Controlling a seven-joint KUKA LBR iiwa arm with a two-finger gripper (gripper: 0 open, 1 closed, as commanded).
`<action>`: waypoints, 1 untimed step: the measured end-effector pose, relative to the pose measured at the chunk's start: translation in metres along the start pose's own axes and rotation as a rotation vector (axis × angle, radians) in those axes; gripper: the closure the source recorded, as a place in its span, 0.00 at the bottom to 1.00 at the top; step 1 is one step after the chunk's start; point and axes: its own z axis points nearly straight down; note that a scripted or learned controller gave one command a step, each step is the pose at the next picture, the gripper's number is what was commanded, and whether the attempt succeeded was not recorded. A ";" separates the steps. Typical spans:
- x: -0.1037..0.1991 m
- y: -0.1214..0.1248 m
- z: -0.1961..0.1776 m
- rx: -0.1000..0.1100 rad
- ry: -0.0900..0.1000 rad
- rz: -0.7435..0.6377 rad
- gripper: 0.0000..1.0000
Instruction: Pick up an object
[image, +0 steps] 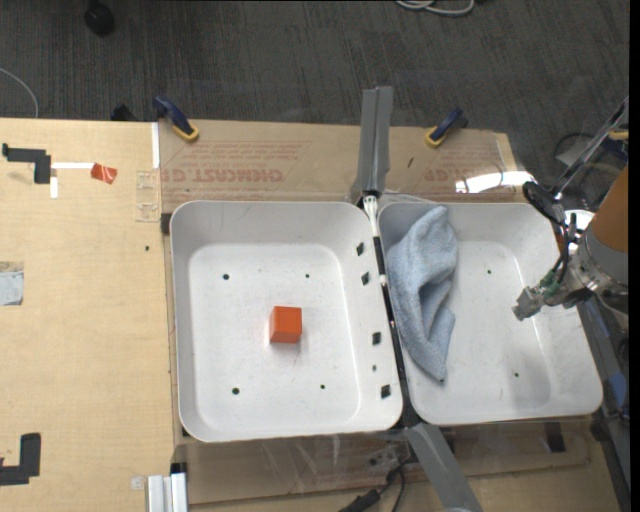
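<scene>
Upside-down red lettering marks the cardboard sheet (300, 160) behind the bins. An orange block (286, 325) sits mid left bin (200, 400); a grey-blue towel (422, 285) drapes the right bin's (560, 395) left side. The gripper (530, 300) hovers at that bin's right; whether it grips anything, cannot tell.

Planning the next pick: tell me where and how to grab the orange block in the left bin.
Take the orange block from straight above, closing the jaws on two opposite flat sides. It sits alone on the left bin floor with open space on every side.
</scene>
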 end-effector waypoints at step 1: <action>0.006 0.061 0.036 -0.001 -0.001 -0.129 1.00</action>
